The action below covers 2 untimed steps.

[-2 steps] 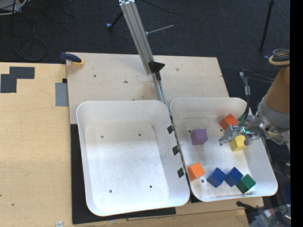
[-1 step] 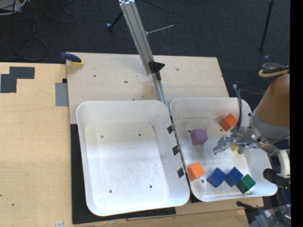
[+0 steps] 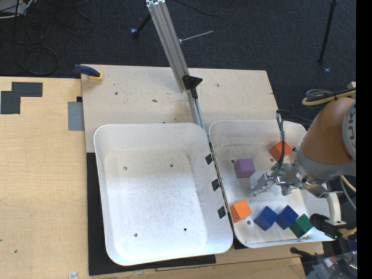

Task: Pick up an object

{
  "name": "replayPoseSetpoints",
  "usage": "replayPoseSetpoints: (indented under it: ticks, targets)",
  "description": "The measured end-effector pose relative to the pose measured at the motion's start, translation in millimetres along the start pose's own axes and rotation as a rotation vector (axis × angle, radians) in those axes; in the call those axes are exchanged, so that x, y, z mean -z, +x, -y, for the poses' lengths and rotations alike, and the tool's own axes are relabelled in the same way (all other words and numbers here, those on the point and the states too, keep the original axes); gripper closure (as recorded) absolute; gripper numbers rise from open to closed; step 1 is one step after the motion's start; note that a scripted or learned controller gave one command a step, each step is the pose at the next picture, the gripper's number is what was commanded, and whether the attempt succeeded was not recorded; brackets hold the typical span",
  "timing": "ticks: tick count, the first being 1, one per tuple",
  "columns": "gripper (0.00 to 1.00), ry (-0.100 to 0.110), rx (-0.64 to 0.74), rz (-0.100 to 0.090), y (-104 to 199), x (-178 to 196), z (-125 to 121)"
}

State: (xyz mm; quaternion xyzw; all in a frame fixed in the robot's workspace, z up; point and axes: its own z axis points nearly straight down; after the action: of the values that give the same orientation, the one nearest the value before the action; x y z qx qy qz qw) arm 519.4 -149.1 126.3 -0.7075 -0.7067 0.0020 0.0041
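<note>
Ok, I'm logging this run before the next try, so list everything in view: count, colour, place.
Bins: 2, white, side by side on the bench; left bin, right bin.
Purple cube: 1, middle of right bin.
Orange cubes: 2, right bin; one near front-left, one at the back beside the arm.
Blue cubes: 2, right bin front.
Green cube: 1, right bin front corner.
Arm: 1, grey and orange, over right bin.
Hand: 1, metal, above right bin's middle.

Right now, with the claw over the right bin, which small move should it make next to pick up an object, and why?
Probably shift the claw a little toward the purple cube and lower it. That cube is the nearest object, stands apart from the other blocks in the right bin, and nothing shows between the claw's fingers.
</note>
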Motion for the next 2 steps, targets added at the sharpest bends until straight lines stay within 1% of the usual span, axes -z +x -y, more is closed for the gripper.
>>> replayPoseSetpoints:
  ticks: [1, 2]
  targets:
    - [0.00, -0.007, -0.002, 0.002, 0, -35, -1]
    - [1.00, -0.005, -0.008, 0.000, -1, -24, 0]
